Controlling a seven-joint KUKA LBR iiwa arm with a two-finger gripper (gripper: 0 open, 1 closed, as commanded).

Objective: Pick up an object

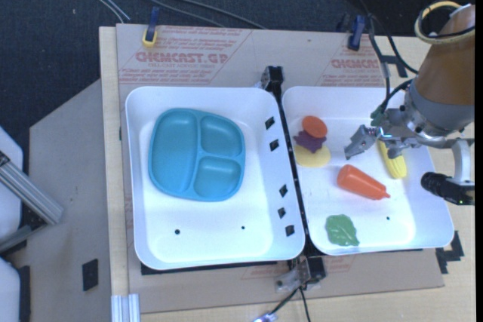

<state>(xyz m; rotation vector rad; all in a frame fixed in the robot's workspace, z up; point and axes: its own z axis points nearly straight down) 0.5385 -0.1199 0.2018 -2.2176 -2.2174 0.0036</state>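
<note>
Pincer [375, 141] hung over right bin [430, 236], fingers spread, nothing between them.
Camera view: arm [445, 72] came in from the right, orange band above the wrist. Yellow corn-like piece [395, 164] sat just beside the pincer, on its right and a bit lower, partly hidden by the wrist. Orange carrot [362, 182] lay just below the pincer, apart from it. Stack of orange, purple and yellow pieces [312, 140] sat to the pincer's left. Green leafy piece [342, 230] lay well below. Left bin [143, 162] held a blue divided plate [198, 154], far left of the pincer.
</note>
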